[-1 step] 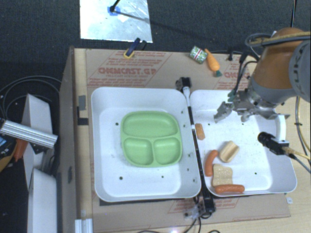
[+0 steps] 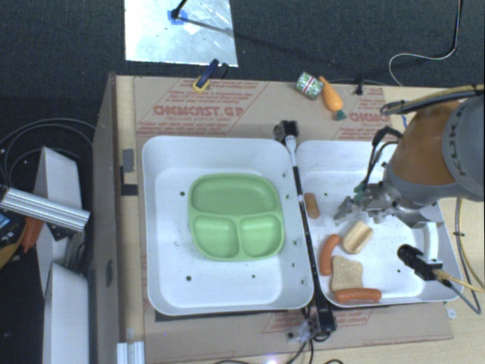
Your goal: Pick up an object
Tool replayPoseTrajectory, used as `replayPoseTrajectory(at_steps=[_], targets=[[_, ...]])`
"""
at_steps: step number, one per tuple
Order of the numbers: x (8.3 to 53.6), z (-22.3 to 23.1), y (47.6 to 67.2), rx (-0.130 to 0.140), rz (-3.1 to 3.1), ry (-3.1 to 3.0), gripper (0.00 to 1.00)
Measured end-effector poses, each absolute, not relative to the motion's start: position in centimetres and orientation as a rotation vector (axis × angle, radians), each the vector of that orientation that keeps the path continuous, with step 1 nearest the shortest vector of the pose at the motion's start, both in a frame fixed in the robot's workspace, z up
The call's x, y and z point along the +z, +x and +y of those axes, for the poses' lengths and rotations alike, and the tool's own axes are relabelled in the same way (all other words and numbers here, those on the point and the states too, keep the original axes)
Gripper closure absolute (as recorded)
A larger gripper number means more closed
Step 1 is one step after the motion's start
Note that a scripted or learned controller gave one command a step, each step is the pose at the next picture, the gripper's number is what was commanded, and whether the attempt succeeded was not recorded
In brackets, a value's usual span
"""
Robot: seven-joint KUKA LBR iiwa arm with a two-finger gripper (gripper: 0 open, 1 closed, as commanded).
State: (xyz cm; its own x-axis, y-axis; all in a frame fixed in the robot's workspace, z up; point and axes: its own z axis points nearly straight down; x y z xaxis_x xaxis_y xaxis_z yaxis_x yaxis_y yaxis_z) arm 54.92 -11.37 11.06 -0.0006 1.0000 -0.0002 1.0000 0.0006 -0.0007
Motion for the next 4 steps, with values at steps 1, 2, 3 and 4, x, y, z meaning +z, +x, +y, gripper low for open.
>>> replayPoseTrajectory(at_steps=[1,2,3,4], targets=[[8.8,-8.6,52.4,-0.009,-2.231,-2.231,0.0],[10.1,-8.8,52.7,-0.015,-2.237,-2.238,1.0],[10.0,-8.8,52.7,-0.014,-2.237,-2.237,0.0],[11.2,-12.8,55.4,-0.002,-2.224,-2.224,0.0]])
